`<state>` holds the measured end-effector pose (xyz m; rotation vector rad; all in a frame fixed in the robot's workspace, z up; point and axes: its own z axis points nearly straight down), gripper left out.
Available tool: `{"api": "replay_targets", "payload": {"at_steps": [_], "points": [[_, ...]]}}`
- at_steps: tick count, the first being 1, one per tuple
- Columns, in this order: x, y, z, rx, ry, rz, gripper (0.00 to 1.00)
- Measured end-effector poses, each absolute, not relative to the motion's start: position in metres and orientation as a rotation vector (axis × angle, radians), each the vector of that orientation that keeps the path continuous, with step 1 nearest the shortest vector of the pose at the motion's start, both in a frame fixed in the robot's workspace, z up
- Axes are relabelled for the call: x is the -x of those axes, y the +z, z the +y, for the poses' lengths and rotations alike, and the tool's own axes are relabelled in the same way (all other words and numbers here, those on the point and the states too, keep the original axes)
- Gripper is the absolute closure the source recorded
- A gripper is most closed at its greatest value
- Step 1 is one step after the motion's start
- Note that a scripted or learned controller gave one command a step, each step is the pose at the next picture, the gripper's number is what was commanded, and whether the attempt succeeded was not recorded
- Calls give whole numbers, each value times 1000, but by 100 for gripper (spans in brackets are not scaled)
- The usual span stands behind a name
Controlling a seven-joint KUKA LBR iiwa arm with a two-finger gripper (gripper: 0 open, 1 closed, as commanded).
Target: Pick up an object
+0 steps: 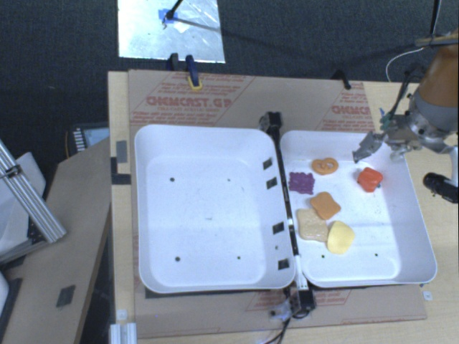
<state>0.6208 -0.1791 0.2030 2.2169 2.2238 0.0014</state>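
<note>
Objects sit in the right bin [412, 264], six small pieces. Red block [369, 179] lies toward the far right part of the bin, apart from the rest. Orange round piece [325, 166] lies near the far wall; purple piece [301, 183] just beside the divider. Orange slab [325, 206], pale beige piece [311, 225] and yellow piece [341, 237] cluster together, touching or nearly so. Left bin [150, 145] sits alongside. Gripper [373, 146] hangs over the right bin's far edge, above and just beyond the red block; nothing visible between its tips. Finger spread: cannot tell from where I stand. Arm [437, 95] enters from the right.
</note>
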Motion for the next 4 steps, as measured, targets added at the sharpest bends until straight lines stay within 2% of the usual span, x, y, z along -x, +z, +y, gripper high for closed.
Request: {"api": "replay_targets", "payload": {"at_steps": [1,2,3,4], "points": [[-646,116,-99,-2213,1,2238,0],[-670,139,-82,-2211,7,2227,0],[-610,188,-57,-2219,3,2224,0],[-613,196,-58,-2216,5,2223,100]]}}
